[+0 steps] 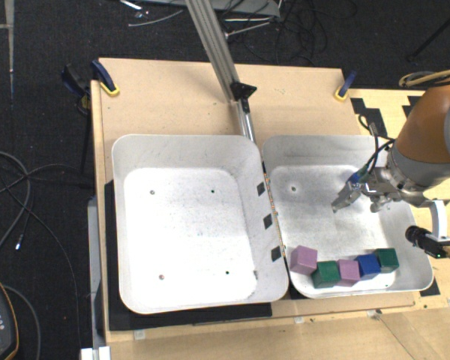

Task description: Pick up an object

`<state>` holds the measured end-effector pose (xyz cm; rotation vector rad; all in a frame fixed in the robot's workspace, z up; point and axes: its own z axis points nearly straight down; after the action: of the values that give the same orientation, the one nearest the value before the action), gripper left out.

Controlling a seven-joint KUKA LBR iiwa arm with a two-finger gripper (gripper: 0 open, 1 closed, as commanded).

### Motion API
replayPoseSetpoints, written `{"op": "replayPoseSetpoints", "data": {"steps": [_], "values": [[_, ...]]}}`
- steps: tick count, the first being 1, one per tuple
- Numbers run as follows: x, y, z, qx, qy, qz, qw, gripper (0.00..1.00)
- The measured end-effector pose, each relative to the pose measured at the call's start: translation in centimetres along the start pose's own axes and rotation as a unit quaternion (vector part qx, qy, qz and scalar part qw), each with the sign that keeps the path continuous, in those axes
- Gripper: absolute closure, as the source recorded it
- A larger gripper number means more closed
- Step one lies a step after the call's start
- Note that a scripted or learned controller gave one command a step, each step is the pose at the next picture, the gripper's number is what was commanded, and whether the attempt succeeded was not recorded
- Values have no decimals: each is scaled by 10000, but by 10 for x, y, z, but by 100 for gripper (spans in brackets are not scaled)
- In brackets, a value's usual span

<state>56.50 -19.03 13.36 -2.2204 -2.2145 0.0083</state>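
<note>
While I watch from far away, I see the left bin [187,223] and the right bin [337,178]. My gripper [347,195] hangs over the right bin, and I cannot tell its state. Five little blocks sit along the near wall, touching. They look hard and light. I think the purple block [304,259] is easiest; its flat sides stick out.

We see our arm [427,137] as a rounded, bulbous body, orange on its upper part and grey below toward the wrist. Thin dark cables loop along its left side. A metallic grey gripper [347,198] with slim fingers sits at its end, showing a small blue patch. A black fitting [424,238] sticks out underneath.
</note>
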Motion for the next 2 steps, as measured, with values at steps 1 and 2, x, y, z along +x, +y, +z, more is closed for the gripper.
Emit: {"op": "replayPoseSetpoints", "data": {"steps": [1, 2], "values": [[-17, 56, 40, -51, -10, -31, 10000, 0], [-32, 70, -9, -76, -20, -27, 10000, 0]]}}
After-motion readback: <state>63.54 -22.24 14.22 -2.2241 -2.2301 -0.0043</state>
